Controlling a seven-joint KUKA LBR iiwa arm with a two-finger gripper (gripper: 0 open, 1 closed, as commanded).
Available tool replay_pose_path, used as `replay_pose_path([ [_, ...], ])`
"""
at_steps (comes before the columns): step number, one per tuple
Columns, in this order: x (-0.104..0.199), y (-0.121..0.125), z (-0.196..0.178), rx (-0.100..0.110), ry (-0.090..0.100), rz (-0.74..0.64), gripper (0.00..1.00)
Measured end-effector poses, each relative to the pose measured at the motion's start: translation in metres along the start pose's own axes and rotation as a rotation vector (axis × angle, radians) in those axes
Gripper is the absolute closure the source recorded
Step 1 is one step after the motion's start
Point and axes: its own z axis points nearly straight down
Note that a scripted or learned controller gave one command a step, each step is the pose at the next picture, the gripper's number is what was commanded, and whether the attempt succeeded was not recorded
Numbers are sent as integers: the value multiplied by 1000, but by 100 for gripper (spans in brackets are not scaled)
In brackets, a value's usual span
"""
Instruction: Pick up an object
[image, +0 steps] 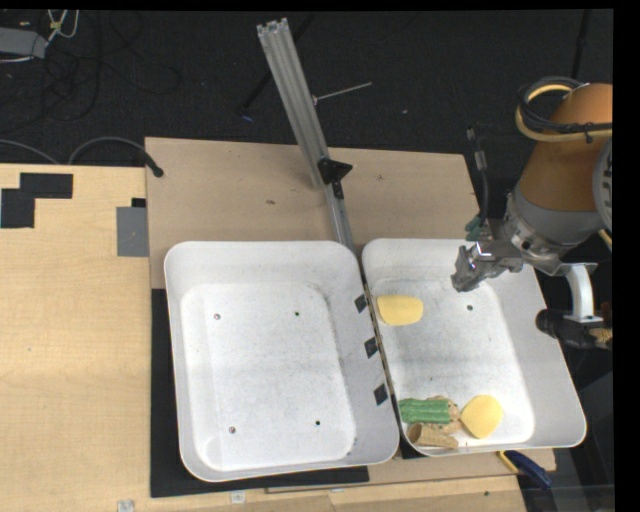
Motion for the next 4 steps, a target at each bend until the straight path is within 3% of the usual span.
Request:
replay_pose_path([
  [1, 44, -13, 10, 7, 2, -3, 100],
  [4, 201, -52, -7, 5, 2, -5, 100],
])
